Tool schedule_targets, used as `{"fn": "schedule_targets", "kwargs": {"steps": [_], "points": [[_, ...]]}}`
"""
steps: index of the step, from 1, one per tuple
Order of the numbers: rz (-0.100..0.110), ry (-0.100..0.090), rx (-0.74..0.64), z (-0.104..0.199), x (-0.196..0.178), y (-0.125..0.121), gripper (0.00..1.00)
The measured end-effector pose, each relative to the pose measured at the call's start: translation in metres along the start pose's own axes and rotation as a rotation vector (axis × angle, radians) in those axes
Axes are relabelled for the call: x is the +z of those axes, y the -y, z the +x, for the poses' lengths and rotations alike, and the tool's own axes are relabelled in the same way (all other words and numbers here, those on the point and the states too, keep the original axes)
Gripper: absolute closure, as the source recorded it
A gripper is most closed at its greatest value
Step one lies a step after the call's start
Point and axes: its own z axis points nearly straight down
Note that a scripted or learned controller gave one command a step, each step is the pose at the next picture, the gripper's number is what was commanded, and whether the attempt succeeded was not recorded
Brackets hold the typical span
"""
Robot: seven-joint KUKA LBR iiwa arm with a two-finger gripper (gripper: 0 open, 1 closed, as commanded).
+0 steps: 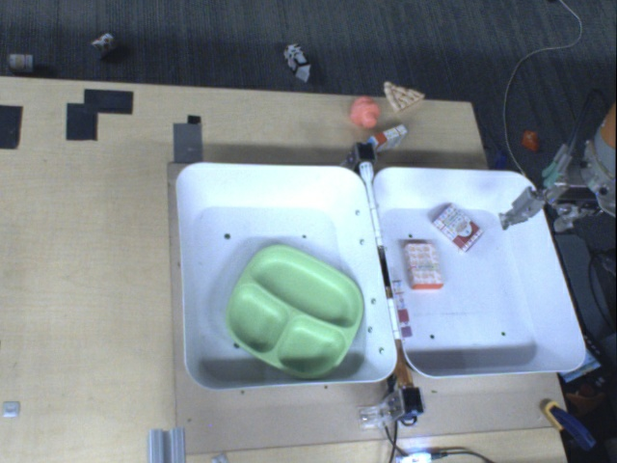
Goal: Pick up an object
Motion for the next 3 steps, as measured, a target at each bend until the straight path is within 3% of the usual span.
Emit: {"fn": "schedule_targets", "kwargs": {"steps": [1,2,3], "points": [[0.004,-0.001,0.001,0.023,0.128,0.013,0.00],[-0.006,0.002,0.004,0.052,0.148,0.044,0.00],[-0.012,0.003,0.002,0.052,0.137,0.042,1.00]]}}
